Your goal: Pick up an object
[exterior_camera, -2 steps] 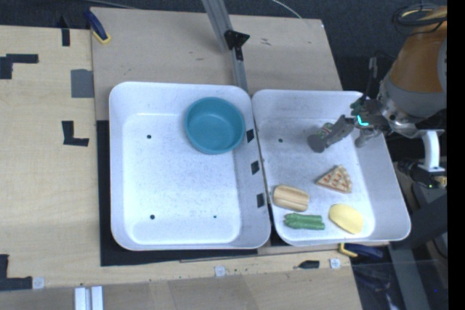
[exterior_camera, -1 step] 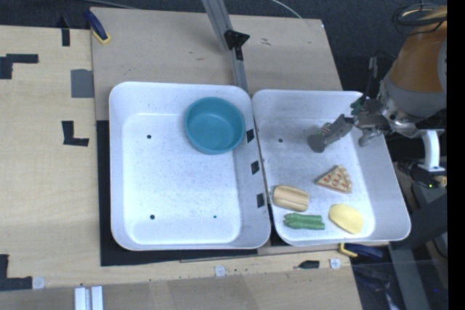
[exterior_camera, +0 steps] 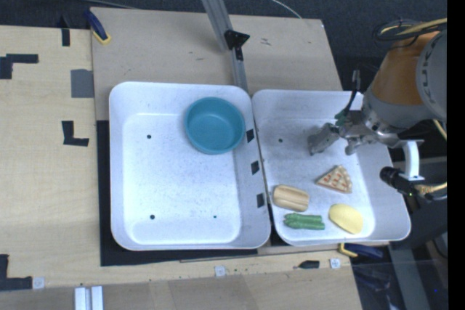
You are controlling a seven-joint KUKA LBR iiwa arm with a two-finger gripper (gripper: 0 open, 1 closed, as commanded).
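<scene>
Camera view, left bin [exterior_camera: 131, 178]: one blue bowl [exterior_camera: 214, 125] near its back rim, bare floor in front. Right bin [exterior_camera: 290, 109]: gripper [exterior_camera: 336, 141] low over open floor, fingers apart, holding nothing. Four food pieces along the front rim: bun [exterior_camera: 290, 197], green beans [exterior_camera: 304, 221], pizza slice [exterior_camera: 335, 179], yellow lemon [exterior_camera: 346, 218].

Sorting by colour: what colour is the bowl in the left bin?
Blue; the bowl shows clearly in the camera view.

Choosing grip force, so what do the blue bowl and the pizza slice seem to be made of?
Blue bowl: likely smooth plastic, judging by its uniform colour and soft sheen. Pizza slice: probably a moulded plastic toy with flat painted toppings; too small to be sure.
</scene>
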